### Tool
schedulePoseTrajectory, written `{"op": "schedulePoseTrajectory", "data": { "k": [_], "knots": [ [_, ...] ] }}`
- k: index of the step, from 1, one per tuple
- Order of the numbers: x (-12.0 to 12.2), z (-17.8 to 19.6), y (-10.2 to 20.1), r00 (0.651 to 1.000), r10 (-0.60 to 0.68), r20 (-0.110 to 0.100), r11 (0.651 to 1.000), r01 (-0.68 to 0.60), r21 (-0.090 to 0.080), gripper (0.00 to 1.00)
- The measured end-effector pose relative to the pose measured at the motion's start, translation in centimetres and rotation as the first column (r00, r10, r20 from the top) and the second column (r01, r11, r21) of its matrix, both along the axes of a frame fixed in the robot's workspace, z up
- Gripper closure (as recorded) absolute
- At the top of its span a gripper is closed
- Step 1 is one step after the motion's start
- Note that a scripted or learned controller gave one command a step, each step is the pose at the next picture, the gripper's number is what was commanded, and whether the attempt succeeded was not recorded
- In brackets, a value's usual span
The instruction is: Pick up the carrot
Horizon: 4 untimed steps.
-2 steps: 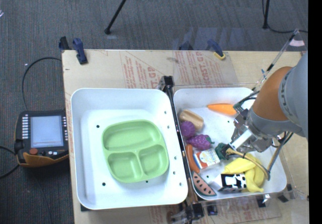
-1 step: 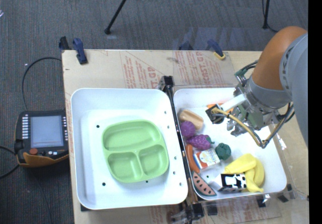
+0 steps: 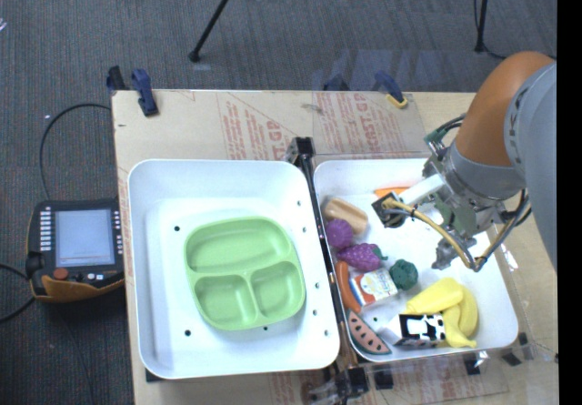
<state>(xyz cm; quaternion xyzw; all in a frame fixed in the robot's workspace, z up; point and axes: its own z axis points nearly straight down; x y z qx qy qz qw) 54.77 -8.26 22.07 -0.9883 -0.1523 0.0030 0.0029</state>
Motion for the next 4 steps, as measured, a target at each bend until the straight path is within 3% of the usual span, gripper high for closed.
{"op": "schedulePoseTrajectory", "data": {
  "k": [1,2,3,4],
  "knots": [
    [5.1,-3.8,-3.8,1.0,0.019,-0.003,1.0,-0.019,-0.001,0.0],
    [7.5,-11.8,-8.4,0.996,-0.084,-0.007,0.996,0.084,-0.001,0.0],
    [6.3,-13.6,-0.5,0.999,-0.05,-0.003,0.999,0.05,0.004,0.0],
    [1.7,-13.5,-3.3,0.995,-0.103,-0.003,0.995,0.103,0.0,0.0]
  ]
}}
